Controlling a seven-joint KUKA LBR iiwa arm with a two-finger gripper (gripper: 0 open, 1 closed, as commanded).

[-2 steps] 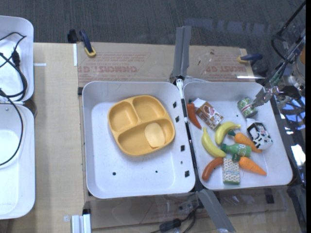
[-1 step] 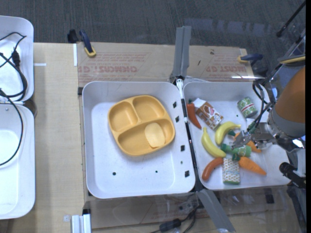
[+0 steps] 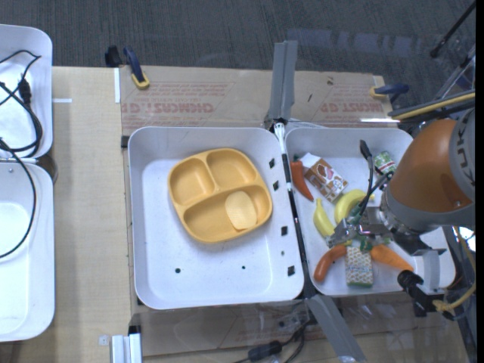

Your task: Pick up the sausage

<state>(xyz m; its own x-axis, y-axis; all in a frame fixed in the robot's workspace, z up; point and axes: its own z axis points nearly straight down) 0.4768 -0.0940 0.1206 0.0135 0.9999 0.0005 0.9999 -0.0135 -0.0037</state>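
Nearest the camera, at the front of the right bin (image 3: 333, 290), the sausage (image 3: 327, 262) lies slantwise on the white floor, orange-red, beside a speckled rectangular sponge-like block (image 3: 358, 267) and a carrot (image 3: 391, 258). Just above them hangs the gripper (image 3: 349, 231), its fingers close over the sausage's upper end; whether they are spread or closed cannot be told, and nothing is seen between them. Behind it lie two bananas (image 3: 337, 210), a red pepper (image 3: 301, 180), a brown snack packet (image 3: 325, 177) and a small green can (image 3: 384, 162). In the left bin (image 3: 151, 278) sits a yellow divided plate (image 3: 219, 195). Cardboard (image 3: 204, 100) covers the counter beyond.
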